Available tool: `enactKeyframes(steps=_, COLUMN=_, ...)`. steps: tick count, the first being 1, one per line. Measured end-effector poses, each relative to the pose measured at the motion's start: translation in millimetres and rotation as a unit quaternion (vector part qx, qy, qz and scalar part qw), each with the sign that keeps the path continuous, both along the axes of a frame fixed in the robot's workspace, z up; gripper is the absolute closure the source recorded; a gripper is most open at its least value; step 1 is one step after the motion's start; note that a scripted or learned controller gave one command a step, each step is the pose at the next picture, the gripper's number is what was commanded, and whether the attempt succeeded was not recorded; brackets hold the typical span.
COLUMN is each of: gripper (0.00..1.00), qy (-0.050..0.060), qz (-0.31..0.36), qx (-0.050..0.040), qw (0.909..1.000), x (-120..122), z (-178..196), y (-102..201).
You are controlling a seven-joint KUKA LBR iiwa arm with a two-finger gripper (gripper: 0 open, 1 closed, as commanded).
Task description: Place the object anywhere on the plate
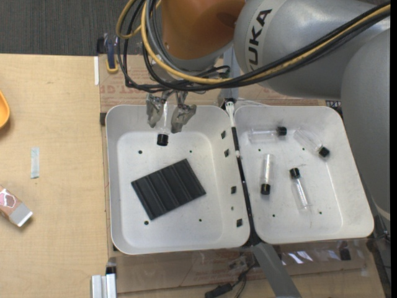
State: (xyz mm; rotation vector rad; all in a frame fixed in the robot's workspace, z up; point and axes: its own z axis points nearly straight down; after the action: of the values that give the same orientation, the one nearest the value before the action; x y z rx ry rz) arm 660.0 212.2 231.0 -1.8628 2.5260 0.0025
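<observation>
You saw the gripper (168, 120) over the left bin's (118, 185) far end, fingers narrowly apart with a small black-capped object (162, 139) apparently just below their tips, and the plate (169, 188) lay nearer the camera, its long axis diagonal.

A: Where is there room in the left bin (118, 185)?
B: All round the plate (169, 188); bare floor along the front and right wall.
A: And in the way?
B: The hand (169, 124) at the back wall, a small black cap (162, 139) just under it. Four vials (265, 174) lie scattered in the right bin (347, 185).
</observation>
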Motion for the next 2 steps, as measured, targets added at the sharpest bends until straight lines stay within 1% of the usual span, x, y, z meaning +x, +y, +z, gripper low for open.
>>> enactKeyframes(steps=1, gripper=1.0, qy=-0.001, qz=0.119, qx=0.0002, qw=0.9929, x=0.1, z=11.5, y=-9.0)
enactKeyframes(steps=2, gripper=1.0, qy=-0.001, qz=0.231, qx=0.0002, qw=0.973, x=-0.1, z=10.4, y=-13.3)
